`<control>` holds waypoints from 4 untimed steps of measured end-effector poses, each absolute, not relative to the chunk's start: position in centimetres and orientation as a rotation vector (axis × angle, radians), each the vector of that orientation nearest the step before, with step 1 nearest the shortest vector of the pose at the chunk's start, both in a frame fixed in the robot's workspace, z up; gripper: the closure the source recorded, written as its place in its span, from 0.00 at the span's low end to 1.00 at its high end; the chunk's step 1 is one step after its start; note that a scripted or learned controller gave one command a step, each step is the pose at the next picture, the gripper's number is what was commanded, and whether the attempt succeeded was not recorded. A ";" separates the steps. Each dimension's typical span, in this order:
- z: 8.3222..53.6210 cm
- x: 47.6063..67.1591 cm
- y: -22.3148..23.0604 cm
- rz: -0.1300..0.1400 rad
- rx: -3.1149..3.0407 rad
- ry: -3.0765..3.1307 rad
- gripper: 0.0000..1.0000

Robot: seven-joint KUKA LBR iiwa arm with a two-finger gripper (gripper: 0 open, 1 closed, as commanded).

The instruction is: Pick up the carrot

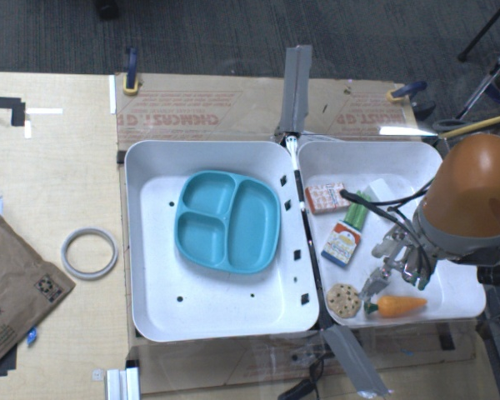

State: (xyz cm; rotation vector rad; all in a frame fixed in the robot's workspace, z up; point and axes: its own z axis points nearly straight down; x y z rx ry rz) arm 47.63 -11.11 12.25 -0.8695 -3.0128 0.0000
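Observation:
The carrot [401, 306] is orange with a green stub at its left end. It lies flat near the front edge of the right bin [455, 308]. My gripper [382, 278] hangs just above and to the left of it, fingers pointing down toward the carrot's green end. Nothing shows between the fingers, which stand slightly apart. The arm's orange band [473, 192] covers the right part of the bin.
In the right bin lie a cookie [343, 301], a small white carton [342, 245], a green object [357, 213] and a red-and-white packet [324, 197]. The left bin [150, 248] holds a blue divided plate [229, 221]. A tape roll [89, 252] sits on the bench at left.

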 end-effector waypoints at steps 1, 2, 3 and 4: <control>13.9 47.7 -14.7 0.000 -0.722 -3.054 0.00; 10.3 47.6 -11.3 0.001 -1.127 -2.925 0.00; 21.5 47.8 -15.3 0.000 -0.629 -3.077 0.00; 11.0 48.1 -10.0 -0.002 -0.528 -3.091 0.00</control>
